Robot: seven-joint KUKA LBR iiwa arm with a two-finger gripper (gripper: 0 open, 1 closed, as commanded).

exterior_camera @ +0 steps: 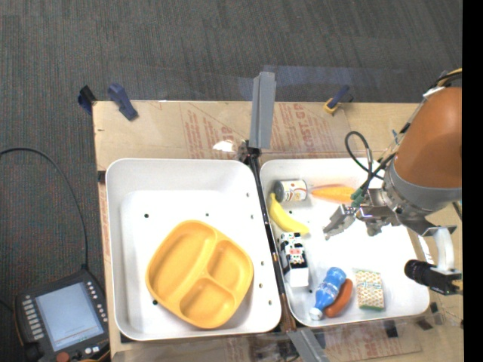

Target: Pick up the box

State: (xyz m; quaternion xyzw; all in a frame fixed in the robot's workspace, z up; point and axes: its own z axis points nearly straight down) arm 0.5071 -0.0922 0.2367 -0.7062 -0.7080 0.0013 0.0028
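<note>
A small tan and green patterned box point(370, 289) lies flat near the front right corner of the right bin point(411, 302). My gripper point(339, 221) hangs over the middle of that bin, up and to the left of the box and well apart from it. Its fingers are open, with nothing between them. The grey arm with its orange band point(430, 145) comes in from the right.
The right bin also holds a black and white carton point(294, 259), a banana point(285, 216), a can point(291, 191), a carrot point(332, 193), a blue bottle point(329, 288) and a sausage point(341, 299) just left of the box. A yellow divided plate point(199, 274) lies in the left bin.
</note>
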